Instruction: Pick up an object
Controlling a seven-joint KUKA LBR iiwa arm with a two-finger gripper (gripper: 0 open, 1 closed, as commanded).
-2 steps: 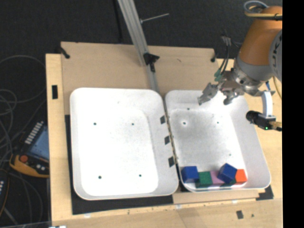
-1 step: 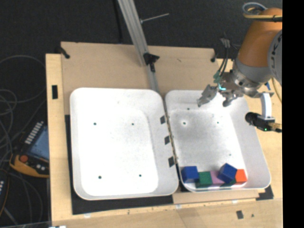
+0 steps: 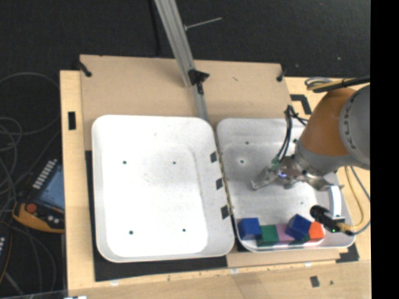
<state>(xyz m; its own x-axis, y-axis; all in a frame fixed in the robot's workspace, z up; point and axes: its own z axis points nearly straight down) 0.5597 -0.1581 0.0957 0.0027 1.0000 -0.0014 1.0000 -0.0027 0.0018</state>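
Several small blocks lie in a row along the front wall of the right bin (image 3: 249,136): a blue block (image 3: 249,227), a green block (image 3: 269,234), a pink block (image 3: 285,234), a second blue block (image 3: 299,226) and an orange block (image 3: 316,230). My gripper (image 3: 262,181) hangs low over the middle of the right bin, pointing left, behind the blocks and apart from them. The grey wrist and orange band (image 3: 324,129) rise to its right and hide part of the bin's right side.
The left bin (image 3: 149,185) sits beside the right one, with small clips (image 3: 219,182) along the shared edge. A metal post (image 3: 177,36) slants up from the back of the bench. Cables and a handheld pendant (image 3: 43,198) lie off the bench's left side.
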